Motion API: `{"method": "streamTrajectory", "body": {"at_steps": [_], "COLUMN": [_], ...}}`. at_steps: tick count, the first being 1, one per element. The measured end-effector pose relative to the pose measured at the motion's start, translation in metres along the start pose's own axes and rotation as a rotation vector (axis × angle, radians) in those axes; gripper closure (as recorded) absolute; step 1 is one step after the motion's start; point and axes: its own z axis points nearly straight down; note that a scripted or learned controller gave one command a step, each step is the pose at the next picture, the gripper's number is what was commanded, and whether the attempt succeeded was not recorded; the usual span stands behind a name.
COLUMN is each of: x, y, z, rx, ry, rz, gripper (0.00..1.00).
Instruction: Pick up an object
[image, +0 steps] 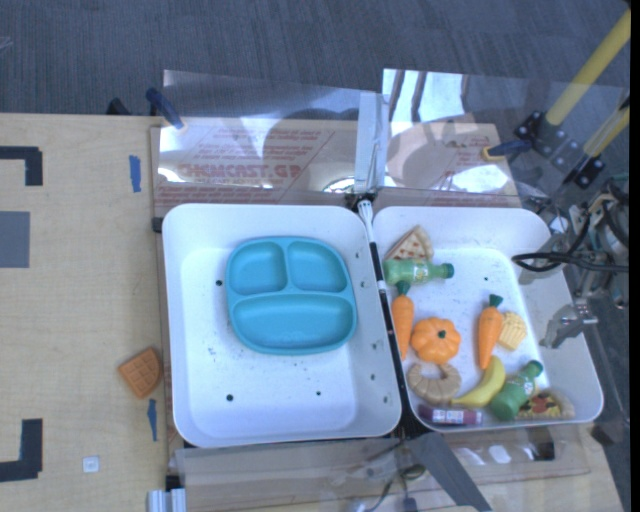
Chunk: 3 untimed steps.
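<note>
Several toy foods are lying crowded in the right bin (585, 372), so any of them is serving as the object to pick. The gripper (568, 326) is hovering at that bin's right rim, apart from everything; whether it is open or closed I cannot tell. The nearest pieces, a corn cob (512, 328) and an orange carrot (487, 334), are touching each other, which I judge is making a clean grasp harder. The pumpkin (437, 339) is sitting with a little more room around it and looking like the better target. Coming straight down over one piece's middle, well clear of the bin wall, is probably giving the best chance.
</note>
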Motion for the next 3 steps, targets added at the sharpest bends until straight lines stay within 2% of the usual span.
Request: {"method": "streamTrajectory", "body": {"at_steps": [1, 2, 3], "x": [-0.01, -0.023, -0.029], "y": [0.016, -0.014, -0.013], "z": [0.159, 0.197, 0.183], "rx": [-0.004, -0.001, 0.003], "ry": [0.013, -0.004, -0.02], "rz": [-0.001, 0.029, 0.025], "gripper": [0.0, 0.0, 1.0]}}
